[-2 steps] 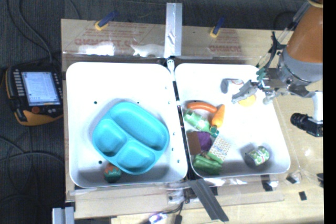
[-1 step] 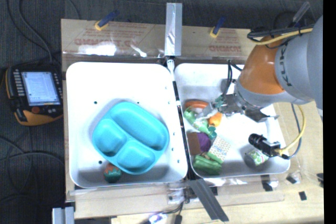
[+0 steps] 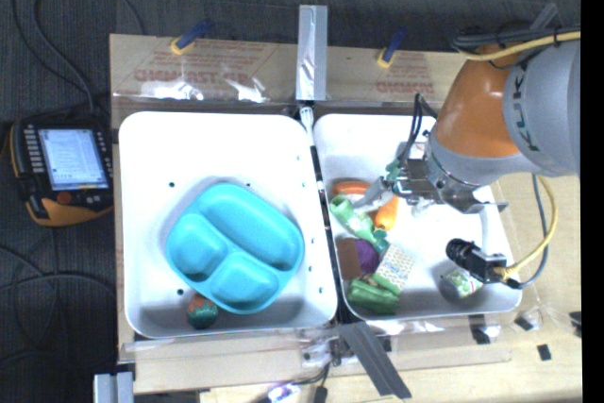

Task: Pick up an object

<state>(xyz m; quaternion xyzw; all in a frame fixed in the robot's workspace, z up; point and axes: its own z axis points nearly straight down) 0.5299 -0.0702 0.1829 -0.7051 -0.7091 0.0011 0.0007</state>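
Observation:
In the right bin (image 3: 425, 132) lies a heap of toy foods along its left wall: an orange piece (image 3: 351, 188), a green and white piece (image 3: 351, 214), a small orange piece (image 3: 386, 216), a purple piece (image 3: 363, 255), a speckled packet (image 3: 395, 267) and a green piece (image 3: 373, 294). A small pale green can (image 3: 460, 284) lies near the bin's front right corner. My gripper (image 3: 394, 186) hangs low over the heap's upper end, right beside the small orange piece. The wrist hides what is directly under it.
The left bin (image 3: 151, 146) holds a blue divided plate (image 3: 236, 245) and a small green and red toy (image 3: 200, 310) at its front. A grey divider (image 3: 321, 203) separates the bins. A teach pendant (image 3: 64, 165) lies on the floor at the left.

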